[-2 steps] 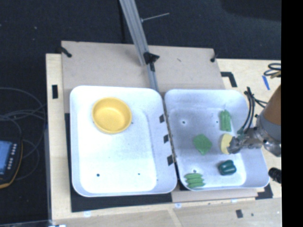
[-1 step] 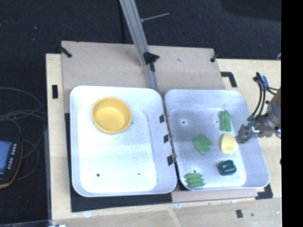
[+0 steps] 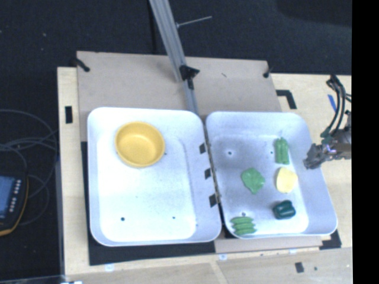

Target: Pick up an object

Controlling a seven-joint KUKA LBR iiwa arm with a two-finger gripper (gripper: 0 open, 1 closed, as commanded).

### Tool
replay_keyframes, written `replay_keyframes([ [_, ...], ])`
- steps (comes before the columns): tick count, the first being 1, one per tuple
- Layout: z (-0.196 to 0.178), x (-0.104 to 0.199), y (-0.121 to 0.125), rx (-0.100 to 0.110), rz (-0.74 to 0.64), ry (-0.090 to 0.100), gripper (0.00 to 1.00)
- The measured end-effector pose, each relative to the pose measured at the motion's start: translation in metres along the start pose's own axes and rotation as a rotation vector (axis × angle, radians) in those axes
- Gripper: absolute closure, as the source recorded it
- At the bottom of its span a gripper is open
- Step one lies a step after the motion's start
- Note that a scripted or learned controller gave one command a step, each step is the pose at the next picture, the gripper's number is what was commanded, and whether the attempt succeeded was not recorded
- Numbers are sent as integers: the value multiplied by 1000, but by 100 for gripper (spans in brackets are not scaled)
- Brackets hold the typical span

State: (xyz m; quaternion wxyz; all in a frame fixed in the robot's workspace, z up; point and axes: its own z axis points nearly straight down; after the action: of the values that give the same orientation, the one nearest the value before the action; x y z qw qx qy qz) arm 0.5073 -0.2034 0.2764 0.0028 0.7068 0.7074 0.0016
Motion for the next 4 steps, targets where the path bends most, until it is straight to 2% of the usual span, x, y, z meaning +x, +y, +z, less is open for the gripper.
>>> replay_keyframes([
  [1,9,45,9,5,-3,2,100],
  [2,3,93,11,5,-3,2,100],
  [4,-1,190,5,6,-4,3,100],
])
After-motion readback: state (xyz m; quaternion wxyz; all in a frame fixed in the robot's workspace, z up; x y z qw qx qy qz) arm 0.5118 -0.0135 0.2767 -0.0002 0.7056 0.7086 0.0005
